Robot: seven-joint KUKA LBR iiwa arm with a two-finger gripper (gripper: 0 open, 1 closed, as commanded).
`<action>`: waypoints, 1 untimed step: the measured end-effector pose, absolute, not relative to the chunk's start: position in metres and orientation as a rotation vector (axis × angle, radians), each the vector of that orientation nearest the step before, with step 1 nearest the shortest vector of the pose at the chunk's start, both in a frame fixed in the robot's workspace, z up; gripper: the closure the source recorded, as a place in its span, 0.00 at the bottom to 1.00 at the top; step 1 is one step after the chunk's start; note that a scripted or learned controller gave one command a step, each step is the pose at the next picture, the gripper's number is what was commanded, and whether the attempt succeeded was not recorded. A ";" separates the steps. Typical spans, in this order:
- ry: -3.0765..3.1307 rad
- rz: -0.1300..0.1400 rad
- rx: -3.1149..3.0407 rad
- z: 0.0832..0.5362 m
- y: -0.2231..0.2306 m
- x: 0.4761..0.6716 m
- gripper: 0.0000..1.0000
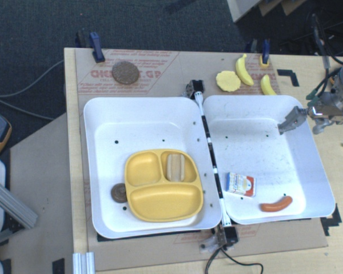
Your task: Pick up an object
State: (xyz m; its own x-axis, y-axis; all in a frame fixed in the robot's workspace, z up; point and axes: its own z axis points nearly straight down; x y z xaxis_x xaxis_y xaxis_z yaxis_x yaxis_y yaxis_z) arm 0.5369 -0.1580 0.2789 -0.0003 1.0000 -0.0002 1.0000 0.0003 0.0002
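My gripper (304,123) hangs over the far right part of the right bin (257,124), at the view's right edge. Its two dark fingers (288,121) are spread apart, open, with nothing between them. Near the front of that bin lie a small white, blue and red carton (240,184) and an orange-red sausage (275,204), both well in front of the gripper. In the left bin (103,130), a yellow divided plate (160,201) holds a beige piece (175,167) in its upper right compartment. A brown round cookie (119,193) rests beside the plate's left edge.
On the bench behind the bins lie a second brown cookie (125,72), a yellow round slice (228,80) and two toy bananas (244,70). Blue clamps (95,45) grip the bench's far edge. A black clip (195,88) sits where the bins meet.
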 end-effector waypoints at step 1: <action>2.237 -0.006 2.222 0.182 -0.084 0.527 0.00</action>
State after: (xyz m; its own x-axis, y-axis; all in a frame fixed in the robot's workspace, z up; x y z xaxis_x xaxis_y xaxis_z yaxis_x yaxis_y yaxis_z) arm 0.5273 -0.0842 0.1818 -0.0068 1.0000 0.0054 0.9999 0.0069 -0.0107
